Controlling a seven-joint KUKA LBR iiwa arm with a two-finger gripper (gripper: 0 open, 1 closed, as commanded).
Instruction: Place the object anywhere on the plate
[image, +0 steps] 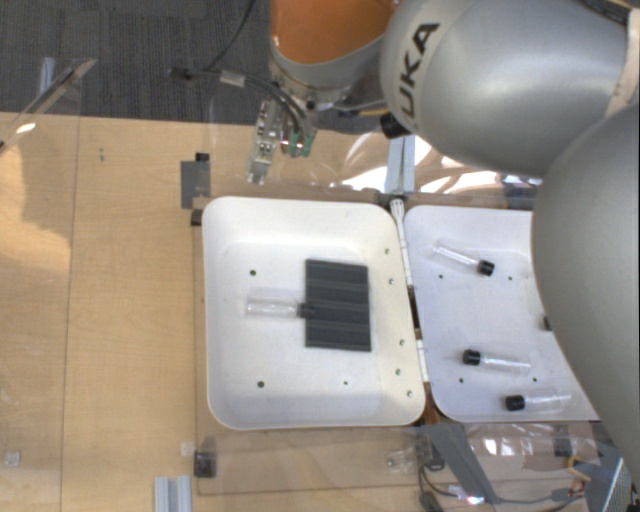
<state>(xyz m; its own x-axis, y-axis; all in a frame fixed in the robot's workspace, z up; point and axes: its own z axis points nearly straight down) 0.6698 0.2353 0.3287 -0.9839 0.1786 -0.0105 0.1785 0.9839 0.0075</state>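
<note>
The vial (275, 306) lies in the left bin (230, 390), its capped end resting on the plate (338, 304). Placement appears complete. The pincer (275, 140) hangs beyond the bin's far rim, carrying nothing; its finger state cannot be determined.

Below the fingers (266, 150), two glossy white plastic bins (230, 300) sit on a pale matt wood-grain counter (100, 300), one holding a matt dark ribbed plate (338, 305) and a clear tube (272, 306).

Clear tube (272, 306) touching dark plate (337, 305)
</note>
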